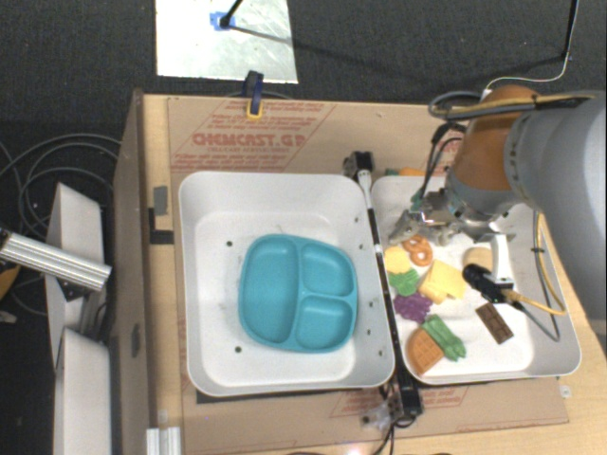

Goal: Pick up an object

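Nearest the viewer, at the near edge of the right bin [560,354], lie an orange waffle-like piece [424,352] and a green toy [446,337] touching it. Just beyond them are a purple grape cluster [412,305], a yellow wedge [441,280] and a yellow-green piece [402,280], packed close along the bin's left wall. A brown bar [493,322] lies apart to the right. Farther still sit an orange ring [416,250] and, to its right, a pale cylinder [477,255].

The gripper [424,218] is low over the far-left part of this bin, just beyond the orange ring. Whether it is released or clenched cannot be told, and nothing is seen held. The left bin [213,245] holds only a teal divided plate [296,292].

Step in hand, as judged: the approach to a grasp, with the ring the likeliest target and no lift begun. The next move calls for centring over a single piece. The crowding beside the wall leaves little room to close on the ring cleanly.
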Available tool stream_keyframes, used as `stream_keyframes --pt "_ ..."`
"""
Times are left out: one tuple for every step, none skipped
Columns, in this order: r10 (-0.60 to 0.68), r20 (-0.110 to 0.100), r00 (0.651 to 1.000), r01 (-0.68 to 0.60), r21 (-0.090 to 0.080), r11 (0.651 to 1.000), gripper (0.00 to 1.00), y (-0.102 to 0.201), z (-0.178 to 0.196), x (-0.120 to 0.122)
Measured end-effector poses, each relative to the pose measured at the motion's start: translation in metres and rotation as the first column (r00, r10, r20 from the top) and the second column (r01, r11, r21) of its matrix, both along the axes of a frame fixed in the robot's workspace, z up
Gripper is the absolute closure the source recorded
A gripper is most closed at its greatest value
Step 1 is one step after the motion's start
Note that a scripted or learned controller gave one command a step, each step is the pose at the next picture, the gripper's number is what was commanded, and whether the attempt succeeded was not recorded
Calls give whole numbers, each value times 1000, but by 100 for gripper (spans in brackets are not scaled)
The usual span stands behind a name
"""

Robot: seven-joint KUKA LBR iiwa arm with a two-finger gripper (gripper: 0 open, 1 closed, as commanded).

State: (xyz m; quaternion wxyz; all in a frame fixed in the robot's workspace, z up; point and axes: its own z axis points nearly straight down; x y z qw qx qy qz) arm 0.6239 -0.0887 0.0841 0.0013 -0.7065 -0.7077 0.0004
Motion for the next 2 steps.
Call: stream_keyframes --pt "-1 1 1000 1 -1 1000 0 -4 0 -27" --pt "1 6 1000 -1 -2 1000 100 -3 11 -25"
